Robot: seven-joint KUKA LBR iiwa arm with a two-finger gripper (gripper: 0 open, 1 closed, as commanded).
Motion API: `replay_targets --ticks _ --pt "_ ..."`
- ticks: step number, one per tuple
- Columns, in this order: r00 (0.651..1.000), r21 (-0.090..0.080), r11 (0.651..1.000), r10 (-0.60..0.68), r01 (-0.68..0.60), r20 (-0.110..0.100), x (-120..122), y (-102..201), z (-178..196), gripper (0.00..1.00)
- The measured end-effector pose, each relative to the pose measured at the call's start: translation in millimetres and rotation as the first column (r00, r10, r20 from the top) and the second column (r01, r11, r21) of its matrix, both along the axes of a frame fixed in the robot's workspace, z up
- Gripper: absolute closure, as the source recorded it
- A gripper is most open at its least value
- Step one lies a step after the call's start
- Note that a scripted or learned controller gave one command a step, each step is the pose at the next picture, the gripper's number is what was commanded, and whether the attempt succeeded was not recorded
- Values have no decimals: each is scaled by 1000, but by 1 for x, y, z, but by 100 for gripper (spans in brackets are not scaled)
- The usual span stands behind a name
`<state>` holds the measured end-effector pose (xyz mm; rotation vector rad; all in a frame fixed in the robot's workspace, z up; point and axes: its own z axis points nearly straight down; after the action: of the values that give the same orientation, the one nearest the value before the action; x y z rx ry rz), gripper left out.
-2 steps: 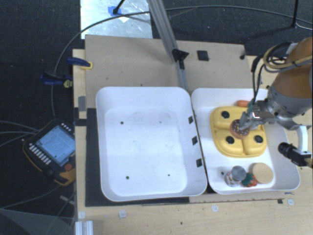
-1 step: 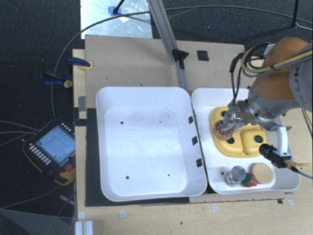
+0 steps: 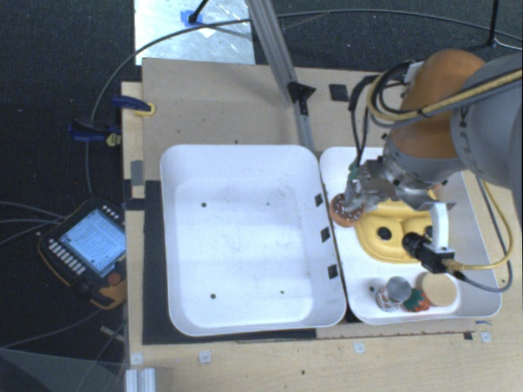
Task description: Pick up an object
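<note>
Pendant (image 3: pixel 86 250) first, at far left: I see a handheld control unit with a lit blue screen lying on the dark floor beside the counter (image 3: pixel 212 96). Next comes the left bin (image 3: pixel 176 300), white and shallow, with a few small dark holes in its floor. Its right wall sits against the right bin (image 3: pixel 353 305), with small black clips along the seam. In the right bin, a small brown round object (image 3: pixel 343 211) lies near the left wall, and the gripper (image 3: pixel 355 196) is right over it, touching or just above; I cannot tell from this angle how wide the gripper stands or whether it holds anything. Just right of that lies a yellow moulded piece (image 3: pixel 391 235) with dark holes. Nearer the front edge sit a grey round thing (image 3: pixel 397 287), a small red and green item (image 3: pixel 417 303) and a tan disc (image 3: pixel 440 290), close together.
</note>
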<state>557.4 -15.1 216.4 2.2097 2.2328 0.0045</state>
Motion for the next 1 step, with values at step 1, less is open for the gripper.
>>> replay_targets --ticks 1 --pt "1000 1 1000 1 -1 0 13 62 -3 100"
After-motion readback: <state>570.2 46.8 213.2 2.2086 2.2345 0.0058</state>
